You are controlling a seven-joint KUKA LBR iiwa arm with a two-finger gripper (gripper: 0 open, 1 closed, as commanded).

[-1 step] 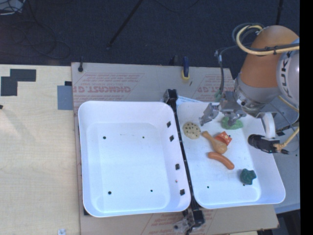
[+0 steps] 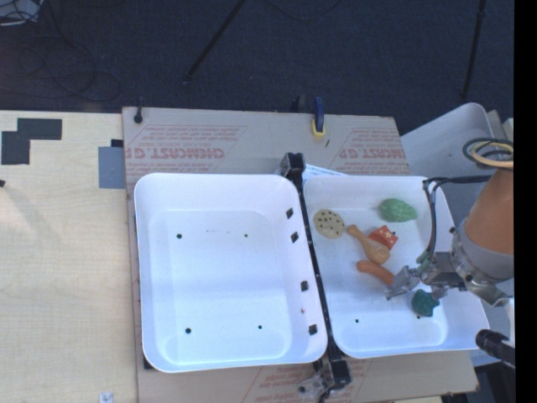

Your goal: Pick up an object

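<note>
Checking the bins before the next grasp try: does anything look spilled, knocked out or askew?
Nothing stands out. The round tan cookie, light green lump, orange drumstick toy, orange sausage and dark green piece all lie inside the right white bin, none spilled over its rim.

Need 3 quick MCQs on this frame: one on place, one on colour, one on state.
1. Which bin holds the toys?
A. left bin
B. right bin
C. both

2. What colour is the small item beside the gripper?
A. dark green
B. yellow
C. white

3. How does the arm stand?
A. parked over the left bin
B. reaching into the right bin from the right
C. lifted off the bench

Key: B, the toys, such as the speckled tan disc, lie in the right bin. A, the dark green piece sits by the gripper. B, the arm enters over that bin's right rim.
</note>
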